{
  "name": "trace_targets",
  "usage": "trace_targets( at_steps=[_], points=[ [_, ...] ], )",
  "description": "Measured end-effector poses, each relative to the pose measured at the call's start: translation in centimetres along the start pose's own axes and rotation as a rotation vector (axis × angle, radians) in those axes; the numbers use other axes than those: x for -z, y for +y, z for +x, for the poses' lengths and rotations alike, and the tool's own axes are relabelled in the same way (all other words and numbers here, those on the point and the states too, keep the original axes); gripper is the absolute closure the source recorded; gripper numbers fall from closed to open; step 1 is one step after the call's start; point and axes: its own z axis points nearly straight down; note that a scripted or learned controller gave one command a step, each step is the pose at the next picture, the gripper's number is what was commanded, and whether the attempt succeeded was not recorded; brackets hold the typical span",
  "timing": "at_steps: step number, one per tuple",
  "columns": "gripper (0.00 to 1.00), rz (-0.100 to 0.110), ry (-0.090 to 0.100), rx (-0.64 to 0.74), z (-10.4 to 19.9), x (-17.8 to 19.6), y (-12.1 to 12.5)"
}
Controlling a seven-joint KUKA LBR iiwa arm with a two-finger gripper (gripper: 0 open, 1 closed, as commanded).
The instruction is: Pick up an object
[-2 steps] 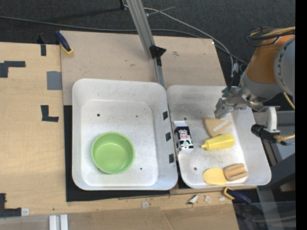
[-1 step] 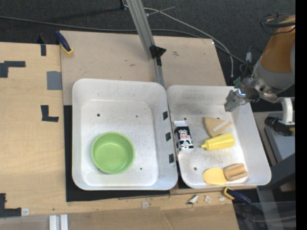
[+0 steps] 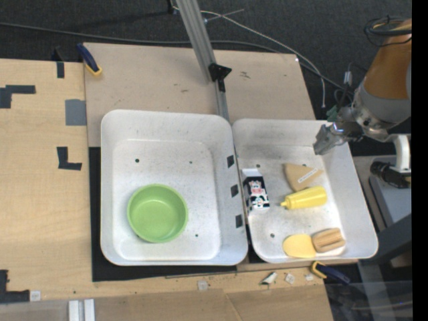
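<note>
The right bin [image 3: 274, 136] holds a tan wedge [image 3: 300, 175], a yellow mustard bottle [image 3: 305, 198] lying on its side, a small black-and-white carton [image 3: 256, 192], a yellow slice [image 3: 298, 246] and a brown bread piece [image 3: 328, 239]. A green bowl [image 3: 157, 212] sits in the left bin [image 3: 167, 132]. My gripper [image 3: 326, 139] hangs over the right bin's far right rim, above and right of the wedge. Nothing shows between its fingers.
A slanted metal pole [image 3: 200, 39] crosses above the bins' far edge. Cables run across the dark floor at the back. Small clips lie in front of the right bin [image 3: 321, 271]. The arm's grey and orange body [image 3: 388, 79] stands at the right.
</note>
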Motion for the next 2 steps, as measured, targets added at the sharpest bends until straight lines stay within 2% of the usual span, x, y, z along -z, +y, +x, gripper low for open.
trace_targets(
  at_steps=[1,2],
  points=[
    [1.00,0.002,0.003,0.005,5.4,1.1,0.1],
    [1.00,0.006,0.003,0.005,10.7,-0.2,-0.2]
  ],
)
